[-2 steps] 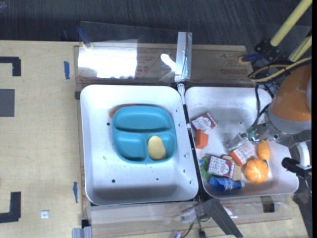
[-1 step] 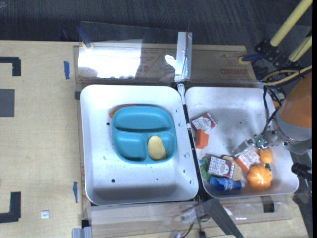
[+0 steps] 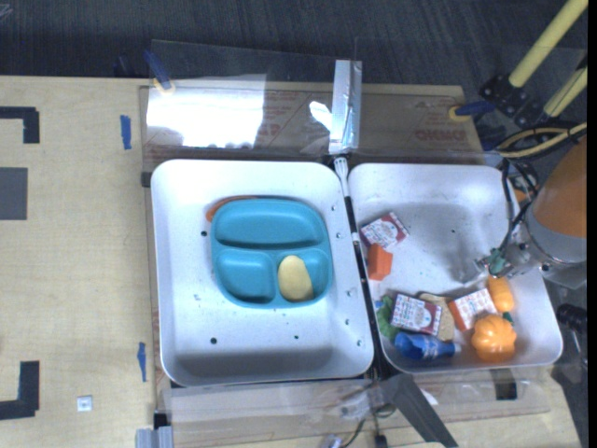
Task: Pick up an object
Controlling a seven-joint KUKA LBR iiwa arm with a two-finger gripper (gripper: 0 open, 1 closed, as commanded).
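- Arm: your single arm (image 3: 564, 208) comes in from the right edge, orange band uppermost, wrist over the right wall of the right bin (image 3: 438, 187).
- Pincer: the gripper (image 3: 494, 264) hangs at the bin's right side, over bare white floor; you cannot tell from this slant whether it is released or clenched, and nothing is visibly between its tips.
- Nearest candidates: a small orange fruit (image 3: 503, 295) lies just below the tip, and a larger orange pumpkin-like toy (image 3: 493, 336) sits below that, against the front wall.
- Key relation: the cluster lies toward the bin's front (downward in the view) and slightly left of the pincer, so you judge the coming move to be a short descent frontward rather than a reach across.
- Packets: a red-and-white packet (image 3: 472, 305) lies beside the small fruit, long axis running diagonally; a second printed packet (image 3: 416, 314) lies left of it; a third (image 3: 384, 231) sits apart, near the divider.
- Others: a blue bottle-like item (image 3: 423, 346) on its side along the front wall; an orange block (image 3: 379, 262) by the divider.
- Left bin (image 3: 187, 278): a blue divided tray (image 3: 270, 250) holding a yellow egg-shaped piece (image 3: 295, 277) (well apart from the pincer).
- Writing: packet print is too small to read; faint red lettering on the board behind the bins is also illegible.
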